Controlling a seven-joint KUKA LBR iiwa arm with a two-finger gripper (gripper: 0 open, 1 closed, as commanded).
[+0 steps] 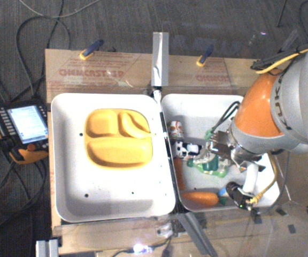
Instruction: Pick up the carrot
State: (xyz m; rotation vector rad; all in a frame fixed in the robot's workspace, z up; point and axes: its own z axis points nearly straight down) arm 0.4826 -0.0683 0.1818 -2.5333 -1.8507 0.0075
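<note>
Status: task not done. The carrot (200, 198) lies flat on the floor of the right bin (197, 105), at its near edge, long axis running left-right. Nothing lifts it; it rests on the bin floor w/ no contact from the arm visible.

Gripper (212, 157) sits low over the middle of the right bin, reaching in from the right under the orange band of the arm (258, 111). Finger state: cannot tell from this view, since the wrist body and clutter around the tip mask it. No object is seen clamped.

Carrot vs. gripper: carrot is nearer to the viewer than the gripper and slightly left of it, near but apart. A green toy (210, 166) lies just under/beside the gripper tip, between gripper and carrot. A black-and-white cow figure (186, 150) lies just left of the gripper; a small can (175, 128) lies further off, toward the far-left of the bin. A second thin orange piece (178, 174) runs along the left wall of the right bin; id. uncertain.

Left bin (68, 197) holds a yellow divided tray (119, 138); not part of the task.

Remaining, as judged: reposition toward the near edge, align w/ the carrot's long axis, descend, close, lift. Approach, grasp and lift all appear outstanding.
</note>
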